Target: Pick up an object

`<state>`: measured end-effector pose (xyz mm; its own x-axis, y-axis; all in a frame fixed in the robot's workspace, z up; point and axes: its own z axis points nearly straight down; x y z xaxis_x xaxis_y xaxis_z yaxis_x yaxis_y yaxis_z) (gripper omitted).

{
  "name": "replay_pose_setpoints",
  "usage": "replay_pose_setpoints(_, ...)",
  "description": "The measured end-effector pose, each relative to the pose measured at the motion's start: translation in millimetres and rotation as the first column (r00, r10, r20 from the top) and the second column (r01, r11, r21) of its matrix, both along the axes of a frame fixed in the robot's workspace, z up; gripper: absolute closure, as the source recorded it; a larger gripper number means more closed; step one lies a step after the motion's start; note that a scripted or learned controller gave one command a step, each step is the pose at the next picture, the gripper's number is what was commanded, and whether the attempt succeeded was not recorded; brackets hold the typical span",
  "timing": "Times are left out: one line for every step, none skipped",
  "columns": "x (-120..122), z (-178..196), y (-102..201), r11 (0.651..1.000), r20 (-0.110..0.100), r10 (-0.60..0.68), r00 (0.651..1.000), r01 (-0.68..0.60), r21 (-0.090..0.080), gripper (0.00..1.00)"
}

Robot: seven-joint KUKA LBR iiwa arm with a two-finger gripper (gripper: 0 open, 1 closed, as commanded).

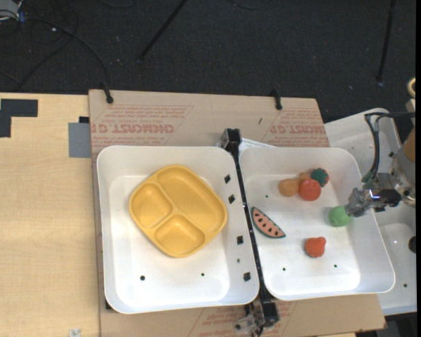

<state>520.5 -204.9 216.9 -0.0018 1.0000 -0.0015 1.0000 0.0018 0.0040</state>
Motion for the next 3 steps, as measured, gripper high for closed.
replay_pose_setpoints(1.0,53.1,-0.6,1.000,0.000,0.000,1.000,0.000,0.000,1.00)
replay_pose_setpoints(2.2,54.9,46.6,1.000,-0.007,0.003,1.000,-0.003,0.004,1.00)
replay_pose_setpoints(3.4,55.9,94.9,1.000,-0.007,0.003,1.000,-0.003,0.004,1.00)
